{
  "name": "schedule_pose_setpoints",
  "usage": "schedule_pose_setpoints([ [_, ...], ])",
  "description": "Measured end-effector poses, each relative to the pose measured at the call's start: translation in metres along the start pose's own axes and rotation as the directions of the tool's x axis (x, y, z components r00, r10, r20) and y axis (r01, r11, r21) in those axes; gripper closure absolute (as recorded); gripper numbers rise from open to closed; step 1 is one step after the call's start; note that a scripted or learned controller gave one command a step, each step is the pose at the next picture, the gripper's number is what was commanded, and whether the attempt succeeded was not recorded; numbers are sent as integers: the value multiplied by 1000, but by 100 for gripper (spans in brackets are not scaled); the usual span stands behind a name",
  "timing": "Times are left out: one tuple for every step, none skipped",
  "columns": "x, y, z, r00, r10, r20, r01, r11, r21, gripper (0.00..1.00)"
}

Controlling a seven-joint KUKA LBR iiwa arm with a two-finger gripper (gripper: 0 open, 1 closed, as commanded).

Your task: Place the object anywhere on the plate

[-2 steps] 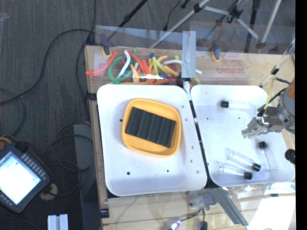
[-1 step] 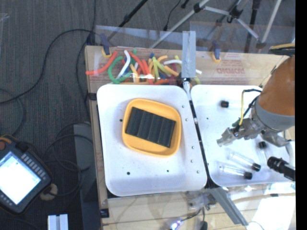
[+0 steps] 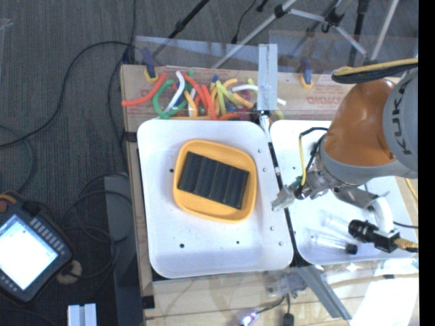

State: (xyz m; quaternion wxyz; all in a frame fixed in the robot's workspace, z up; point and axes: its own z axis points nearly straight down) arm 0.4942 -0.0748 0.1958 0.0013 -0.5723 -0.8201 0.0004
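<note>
A yellow square plate (image 3: 204, 212) with a dark ribbed centre sits in the middle of the left white bin (image 3: 163, 250). In the right bin (image 3: 312, 253), near its front, lies a clear tube-like object (image 3: 329, 239) with a dark end. My gripper (image 3: 287, 195) hangs low over the seam between the two bins, just right of the plate and up-left of the clear object. The grey and orange arm covers most of the right bin behind it. I see nothing held at the gripper's tip.
A tangle of coloured flexible tubes (image 3: 197, 95) lies along the bench behind the left bin. A metal upright (image 3: 267, 73) stands at the back between the bins. A hand-held screen (image 3: 24, 253) rests on the floor at left.
</note>
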Motion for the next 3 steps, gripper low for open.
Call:
schedule_pose_setpoints([
  [31,60,13,990,-141,1,141,990,0,100],
  [56,99,13,985,-171,1,171,985,0,100],
  [56,99,13,985,-171,1,171,985,0,0],
])
